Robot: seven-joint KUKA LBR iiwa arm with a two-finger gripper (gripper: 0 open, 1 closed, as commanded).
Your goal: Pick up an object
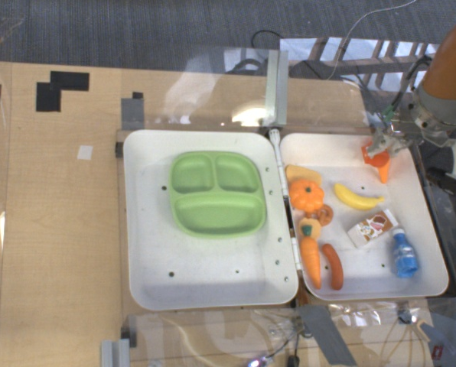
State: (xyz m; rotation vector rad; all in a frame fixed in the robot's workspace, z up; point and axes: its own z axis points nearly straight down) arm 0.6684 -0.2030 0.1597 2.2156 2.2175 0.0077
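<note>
My gripper [384, 141] hangs over the far right corner of the right bin [434, 281], under the grey arm with its orange band [450, 71]. Its fingers are shut on a small orange piece [376, 159] that tapers downward, just above the bin floor. Lower in the same bin lie a yellow banana [358, 198], a small orange pumpkin [307, 196], a carrot [311, 257], a red sausage [333, 266], a little white carton [372, 228] and a blue bottle [403, 255].
A green divided plate [216, 193] lies in the left bin [148, 281]. A metal divider post [277, 90] stands between the bins at the back. Cables and a frame [366, 52] run behind the right bin.
</note>
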